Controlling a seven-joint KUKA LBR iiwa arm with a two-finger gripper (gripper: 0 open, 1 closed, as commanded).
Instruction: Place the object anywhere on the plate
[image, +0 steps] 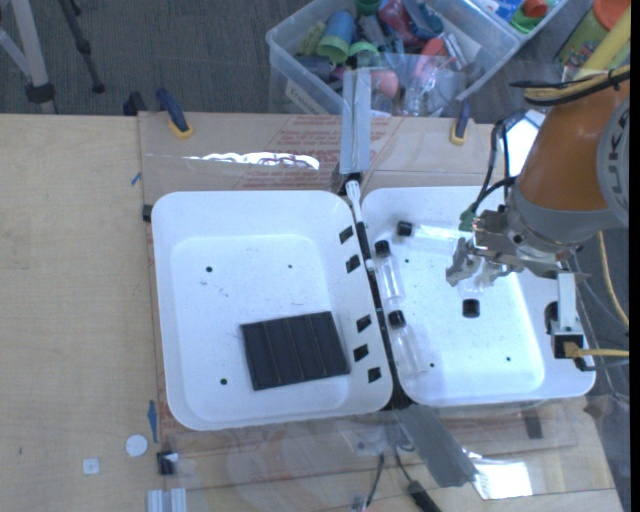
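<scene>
A: Nearest us, on the bare surface (70, 300) at the left corner, two small bits, a disc (136, 446) and a tiny square (91, 465). Strays, I'd say, nothing to do with the job.

B: Then the two bins. Count them off.

A: Left bin (175, 290) holds one dark ribbed slab, the plate (295, 350), lying flat and a touch skewed in the near half. I judge it sits there as the target. Right bin (530, 370) is the pick side.

B: And the object?

A: One small dark block (471, 308), lying loose on the right bin's floor, well apart from the plate, with the divider between them. So the placing is not yet done.

B: The arm?

A: One arm (570, 150), reaching in from the right, its pincer (478, 266) hanging just above and a shade beyond that block. Whether it's spread or closed, I cannot tell; nothing is visibly in its grasp. My read: it's lined up for a pick.

B: Farther back?

A: One more dark knob (404, 229) at the right bin's far left. Beyond the bins, one tub of toys (400, 45), bright colours, likely spare stock.
</scene>
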